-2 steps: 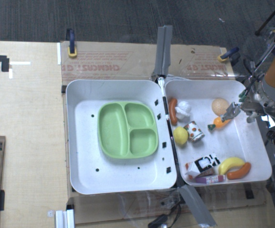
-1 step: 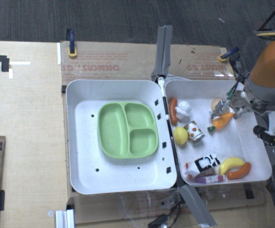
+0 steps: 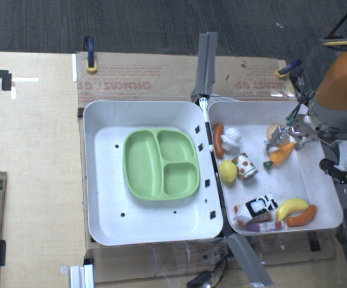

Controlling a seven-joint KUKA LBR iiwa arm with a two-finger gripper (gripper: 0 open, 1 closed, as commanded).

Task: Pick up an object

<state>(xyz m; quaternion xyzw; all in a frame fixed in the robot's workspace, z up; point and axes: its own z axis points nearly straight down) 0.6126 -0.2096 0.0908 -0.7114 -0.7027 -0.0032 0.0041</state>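
Note:
In the right bin [image 3: 317, 185], an orange carrot [image 3: 281, 154] with a green tip lies tilted near the back right. My gripper [image 3: 280, 138] hangs right over the carrot's upper end, touching or nearly touching it. A tan round object [image 3: 273, 129] sits just behind the gripper. Further left lie a red sausage [image 3: 218, 140], a white crumpled lump [image 3: 231, 138], a yellow lemon [image 3: 227, 171] and a small spotted cup [image 3: 245, 165].
At the right bin's front lie a banana [image 3: 293, 207], an orange-red sausage [image 3: 301, 217], a black-and-white item [image 3: 259, 206] and a purple stick [image 3: 263, 225]. The left bin [image 3: 101, 191] holds a green divided plate [image 3: 161, 164]. A grey divider [image 3: 206, 65] stands between the bins.

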